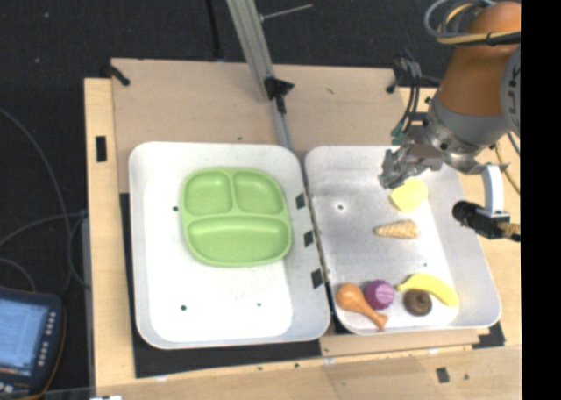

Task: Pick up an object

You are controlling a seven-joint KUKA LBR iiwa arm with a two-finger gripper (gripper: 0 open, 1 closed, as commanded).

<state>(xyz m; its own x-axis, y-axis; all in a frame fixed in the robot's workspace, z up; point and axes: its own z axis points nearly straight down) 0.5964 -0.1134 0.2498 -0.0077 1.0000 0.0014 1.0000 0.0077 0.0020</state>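
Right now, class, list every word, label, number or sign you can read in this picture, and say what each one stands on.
No text can be read anywhere.
The tablet screen at the lower left shows lines too small and blurred to read.
The green divided plate, the two white bins and the toy foods bear no markings.

A pale wooden desk [193, 104] carries two shallow white bins set side by side, their inner edges touching. The left bin [158, 302] sits toward the desk's front left, the right bin [351, 179] beside it, reaching the front right edge.
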